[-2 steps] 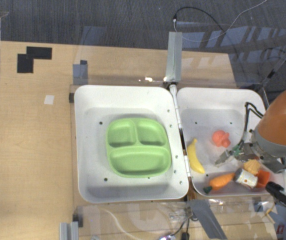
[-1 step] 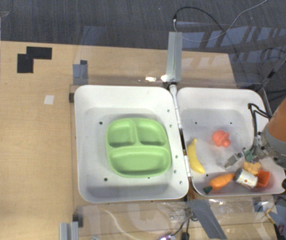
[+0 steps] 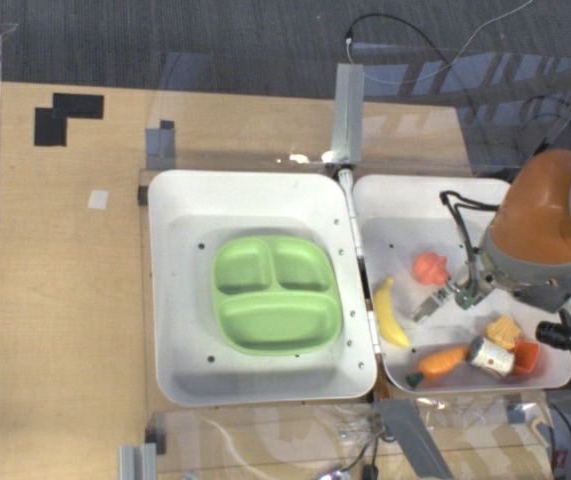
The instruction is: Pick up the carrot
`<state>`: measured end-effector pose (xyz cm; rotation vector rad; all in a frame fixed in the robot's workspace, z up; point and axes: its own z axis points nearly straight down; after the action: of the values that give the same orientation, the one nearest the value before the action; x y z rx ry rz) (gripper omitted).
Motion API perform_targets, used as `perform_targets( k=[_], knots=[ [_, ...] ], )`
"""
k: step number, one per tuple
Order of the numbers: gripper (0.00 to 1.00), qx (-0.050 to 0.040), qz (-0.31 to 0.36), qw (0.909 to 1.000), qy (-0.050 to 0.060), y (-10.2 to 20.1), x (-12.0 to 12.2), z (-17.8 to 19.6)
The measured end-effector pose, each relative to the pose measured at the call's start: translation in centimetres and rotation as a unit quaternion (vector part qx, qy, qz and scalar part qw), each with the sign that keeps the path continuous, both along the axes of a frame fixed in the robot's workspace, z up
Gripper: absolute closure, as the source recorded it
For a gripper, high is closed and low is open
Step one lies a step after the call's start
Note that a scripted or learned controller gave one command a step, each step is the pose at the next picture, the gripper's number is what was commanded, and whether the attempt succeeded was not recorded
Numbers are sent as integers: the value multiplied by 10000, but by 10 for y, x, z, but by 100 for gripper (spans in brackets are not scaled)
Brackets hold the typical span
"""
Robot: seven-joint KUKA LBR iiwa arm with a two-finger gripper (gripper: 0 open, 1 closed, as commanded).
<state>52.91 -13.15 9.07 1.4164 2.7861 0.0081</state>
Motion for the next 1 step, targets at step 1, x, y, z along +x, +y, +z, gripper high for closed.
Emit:
perform_targets(
  k=[1],
  knots=[
    [0, -3, 904, 9959, 46, -18, -40, 74]
  ],
)
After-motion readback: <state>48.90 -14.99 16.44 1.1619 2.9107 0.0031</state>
